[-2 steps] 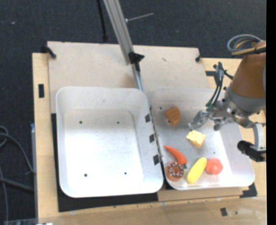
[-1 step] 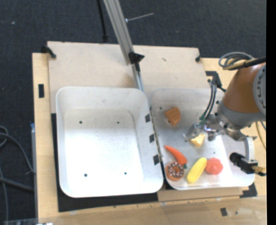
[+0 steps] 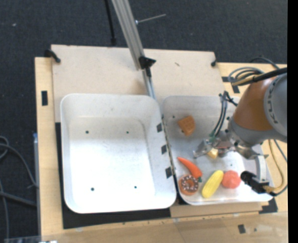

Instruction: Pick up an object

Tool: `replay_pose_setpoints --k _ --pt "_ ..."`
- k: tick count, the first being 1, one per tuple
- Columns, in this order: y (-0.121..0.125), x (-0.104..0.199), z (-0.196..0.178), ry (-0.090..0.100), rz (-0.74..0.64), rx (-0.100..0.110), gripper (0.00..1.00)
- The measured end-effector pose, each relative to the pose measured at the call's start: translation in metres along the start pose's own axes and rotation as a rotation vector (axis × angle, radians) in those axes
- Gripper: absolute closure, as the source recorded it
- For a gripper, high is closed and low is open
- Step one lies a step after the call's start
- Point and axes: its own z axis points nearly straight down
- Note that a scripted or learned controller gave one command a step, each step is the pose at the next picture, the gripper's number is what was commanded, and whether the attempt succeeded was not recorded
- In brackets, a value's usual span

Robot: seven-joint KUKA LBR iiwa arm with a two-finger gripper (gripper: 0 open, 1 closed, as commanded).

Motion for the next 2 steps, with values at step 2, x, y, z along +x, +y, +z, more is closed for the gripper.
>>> replay_pose_setpoints --k 2 --pt "0.007 0.008 -0.063 0.001 -0.006 -0.008 1.0"
